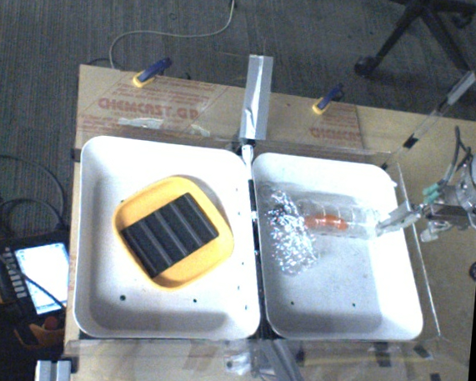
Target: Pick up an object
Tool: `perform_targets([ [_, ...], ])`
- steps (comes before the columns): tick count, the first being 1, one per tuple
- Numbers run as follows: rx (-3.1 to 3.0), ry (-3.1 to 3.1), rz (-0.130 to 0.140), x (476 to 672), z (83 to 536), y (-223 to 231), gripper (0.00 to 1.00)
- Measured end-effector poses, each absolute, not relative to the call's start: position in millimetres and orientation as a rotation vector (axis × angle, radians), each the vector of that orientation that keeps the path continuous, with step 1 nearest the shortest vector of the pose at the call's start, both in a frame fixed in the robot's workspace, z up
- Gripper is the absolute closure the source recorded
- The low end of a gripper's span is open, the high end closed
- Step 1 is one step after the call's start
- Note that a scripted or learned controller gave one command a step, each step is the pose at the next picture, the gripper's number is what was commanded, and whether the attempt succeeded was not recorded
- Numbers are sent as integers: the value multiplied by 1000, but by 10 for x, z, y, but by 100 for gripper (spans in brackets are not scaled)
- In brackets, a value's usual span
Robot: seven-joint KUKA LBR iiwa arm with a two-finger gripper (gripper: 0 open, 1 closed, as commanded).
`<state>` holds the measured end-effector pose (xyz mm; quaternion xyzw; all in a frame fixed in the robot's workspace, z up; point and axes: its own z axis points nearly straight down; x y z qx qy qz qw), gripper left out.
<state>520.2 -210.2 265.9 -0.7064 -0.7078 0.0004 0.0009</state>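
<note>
A yellow pad with a black ribbed top [174, 231] lies tilted in the left bin [94, 297]. In the right bin [360, 314] a clear plastic bottle with an orange piece inside [329, 220] lies on its side near the back. A crinkled silvery wrapper [288, 232] rests against the bottle's left end. My gripper [437, 211] hangs at the right bin's right rim, just right of the bottle's end, with little of it in view.
A grey upright post [256, 95] stands behind the seam between the bins. Two blue-and-yellow clamps [151, 71] [328, 98] hold the cardboard backing. Cables and a small screen [38, 271] lie on the floor at left.
</note>
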Motion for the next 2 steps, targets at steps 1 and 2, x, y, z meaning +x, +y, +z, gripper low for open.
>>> perform_targets([
  [1,-2213,-2225,2,5783,1199,-1668,0],
  [2,-1965,-2445,10,6319,999,-1817,0],
])
